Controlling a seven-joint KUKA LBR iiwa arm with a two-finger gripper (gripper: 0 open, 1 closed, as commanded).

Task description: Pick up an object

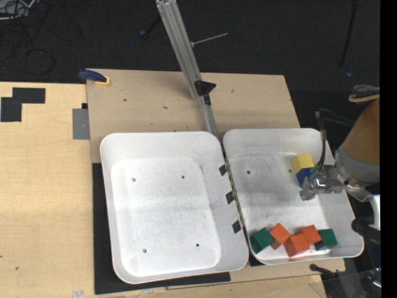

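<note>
In the right bin (267, 166) a yellow block (302, 161) lies near the far right wall, and a blue block (303, 176) sits just in front of it, touching it. My gripper (311, 190) reaches in from the right and hangs low right beside the blue block, at its near right side. Whether it touches the block is unclear. Along the bin's near edge lies a cluster: a green block (262, 238), three orange blocks (280, 233) (297, 244) (311, 233), and a second green block (327, 238).
The left bin (118, 166) stands alongside, with black clips (228, 196) on the shared rim. A slanted aluminium rail (183, 48) rises behind the bins. The grey arm (363, 148) with its orange band overhangs the right bin's right wall.
</note>
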